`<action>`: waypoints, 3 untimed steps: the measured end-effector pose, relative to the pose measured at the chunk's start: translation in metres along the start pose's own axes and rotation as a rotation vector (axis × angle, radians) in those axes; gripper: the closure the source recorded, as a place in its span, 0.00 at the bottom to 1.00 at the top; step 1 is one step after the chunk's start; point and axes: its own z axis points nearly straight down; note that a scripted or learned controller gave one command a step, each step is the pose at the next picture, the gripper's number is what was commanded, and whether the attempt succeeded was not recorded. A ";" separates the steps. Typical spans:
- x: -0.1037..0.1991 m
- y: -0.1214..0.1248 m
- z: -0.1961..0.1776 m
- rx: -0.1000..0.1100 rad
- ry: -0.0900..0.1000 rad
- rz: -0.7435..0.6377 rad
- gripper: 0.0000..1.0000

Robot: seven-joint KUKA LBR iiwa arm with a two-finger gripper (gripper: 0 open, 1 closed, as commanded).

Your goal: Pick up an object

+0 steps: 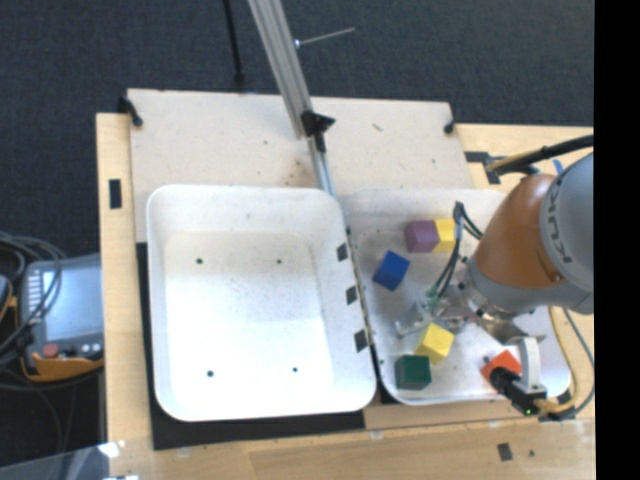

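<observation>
Yellow block (437, 341) lay on the floor of the right bin (455, 380), in its lower middle part, just below the gripper (425, 316) and just above and to the right of a green block (412, 371), which sat near the bin's lower left corner. The gripper hung low over the bin floor, close to the yellow block's upper edge, but nothing could be seen gripped in it, and whether it was spread or closed could not be told from this slant. The grey arm with its orange band (515, 243) reached in from the right and covered much of the bin's right half.

A blue block (391, 269) stood tilted further up and to the left, apart from the gripper. Near the upper edge of the same bin a purple block (421, 235) sat touching or almost touching a smaller yellow block (446, 231) on its right. An orange object (503, 365) showed at the lower right, under the arm, its shape partly hidden.

The left bin (250, 298) stood beside the right one, their rims meeting along the middle. Both rested on the table (230, 138), and a slanted aluminium pole (285, 58) rose from its far edge. A control pendant (60, 313) with cables lay off the table's left side
</observation>
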 end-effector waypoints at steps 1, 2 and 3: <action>-0.001 0.001 -0.011 -0.004 0.001 0.006 1.00; -0.009 0.001 -0.057 -0.005 0.000 0.006 1.00; -0.005 0.004 -0.101 -0.006 0.000 -0.007 1.00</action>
